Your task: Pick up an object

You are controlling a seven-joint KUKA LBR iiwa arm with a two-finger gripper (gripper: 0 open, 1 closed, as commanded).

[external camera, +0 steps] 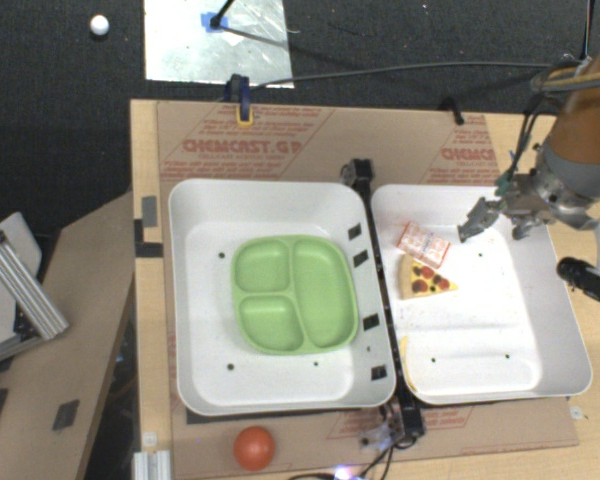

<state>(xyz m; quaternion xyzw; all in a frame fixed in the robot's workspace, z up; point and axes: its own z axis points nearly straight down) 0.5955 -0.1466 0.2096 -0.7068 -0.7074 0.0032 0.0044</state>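
Observation:
Two small objects lie in the right bin (pixel 540 368), near its left side: a red-and-white packet (pixel 423 243) and, just below it, a toy pizza slice (pixel 424 282). My gripper (pixel 498 228) hangs over the upper part of that bin, to the right of the packet and a little above it. Its two fingers are spread open, and nothing is between them. The left fingertip (pixel 472 228) points toward the packet but stays apart from it.
The left bin (pixel 195 268) holds a green divided plate (pixel 293 293). A red ball (pixel 253 447) sits on the bench below the bins. A pale yellow piece (pixel 403 353) shows at the right bin's left wall. A black divider (pixel 375 278) runs between the bins.

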